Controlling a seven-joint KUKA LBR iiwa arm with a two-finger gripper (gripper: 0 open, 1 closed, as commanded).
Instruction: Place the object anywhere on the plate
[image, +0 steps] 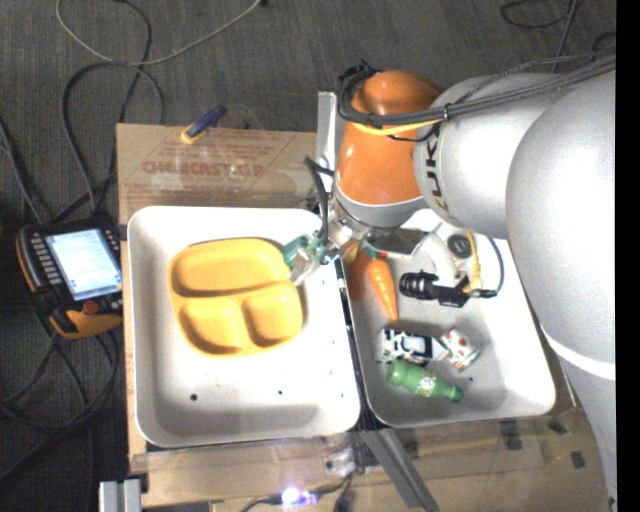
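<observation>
Your end effector (301, 254) hangs low over the wall between the two bins, just at the right-hand edge of the plate (235, 295). From this slanted view you cannot tell whether it is open or closed, or whether anything sits in it, so don't count on a grasp.

The plate lies in the plate's bin (200, 390). It is yellow with three compartments, and none of them holds anything.

Just beside the end effector, in the other bin (495, 385), lies a carrot (381, 285) with its thick end up toward the wrist and its tip pointing down the bin. It is the nearest loose thing, so treat it as the likely object for the plate.

Judge it as a toy: light, fairly stiff, with a smooth skin that may slip. Its taper is the snag, because a squeeze near the tip will probably push it out. Take it across the width in the thicker upper half, closing square to its long axis. It seems to lie close to the bin wall, so allow room on that side.

Farther down that bin, well apart from the carrot, a green bottle (425, 383) lies on its side among other small items. Leave those alone.
</observation>
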